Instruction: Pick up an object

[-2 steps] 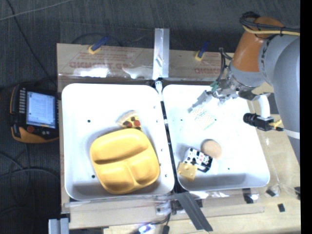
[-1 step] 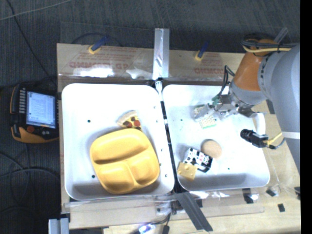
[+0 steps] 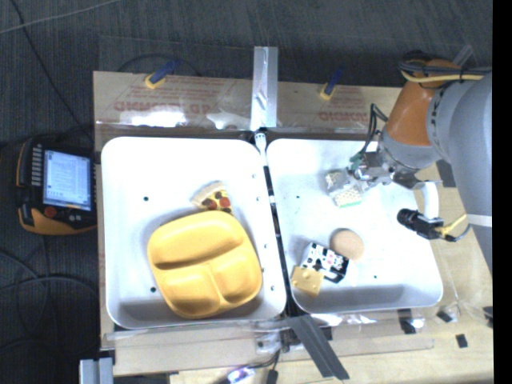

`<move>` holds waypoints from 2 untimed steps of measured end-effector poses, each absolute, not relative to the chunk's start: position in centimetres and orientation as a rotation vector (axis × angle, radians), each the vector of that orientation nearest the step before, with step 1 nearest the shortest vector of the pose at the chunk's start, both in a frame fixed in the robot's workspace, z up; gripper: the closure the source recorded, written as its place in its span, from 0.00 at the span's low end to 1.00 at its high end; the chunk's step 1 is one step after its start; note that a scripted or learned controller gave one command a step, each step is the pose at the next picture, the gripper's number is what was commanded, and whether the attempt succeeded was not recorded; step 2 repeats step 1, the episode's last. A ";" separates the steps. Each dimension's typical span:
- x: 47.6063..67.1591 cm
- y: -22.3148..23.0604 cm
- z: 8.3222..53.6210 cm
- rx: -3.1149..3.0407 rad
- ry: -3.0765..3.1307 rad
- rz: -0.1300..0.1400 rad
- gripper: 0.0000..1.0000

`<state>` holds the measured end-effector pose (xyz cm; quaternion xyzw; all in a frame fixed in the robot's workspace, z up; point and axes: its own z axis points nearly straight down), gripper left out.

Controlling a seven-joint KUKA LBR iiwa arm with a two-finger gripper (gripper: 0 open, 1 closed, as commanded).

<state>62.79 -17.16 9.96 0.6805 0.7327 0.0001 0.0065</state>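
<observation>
My gripper [image 3: 362, 171] hangs low over the back of the right bin [image 3: 400, 278], at the end of the grey arm with its orange band [image 3: 410, 118]. Just left of it, touching or nearly touching, lies a small grey object [image 3: 335, 181] with a pale green-white piece [image 3: 348, 198] beside it. Further forward in the same bin sit a tan round object [image 3: 346, 243], a black-and-white patterned item [image 3: 326, 260] and a yellow block [image 3: 306, 281]. I see nothing held.
The left bin [image 3: 128, 174] holds a large yellow divided plate [image 3: 205, 263] and a small pizza-slice toy [image 3: 213, 198]. A metal divider [image 3: 265, 86] stands behind the bins' shared wall. A handheld pendant [image 3: 58, 184] lies off the bench at left.
</observation>
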 end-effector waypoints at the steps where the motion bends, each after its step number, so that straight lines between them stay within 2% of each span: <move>1: 60.4 -11.2 16.5 2.273 2.171 -0.004 1.00; 2: 60.4 -11.2 16.5 2.273 2.171 -0.004 1.00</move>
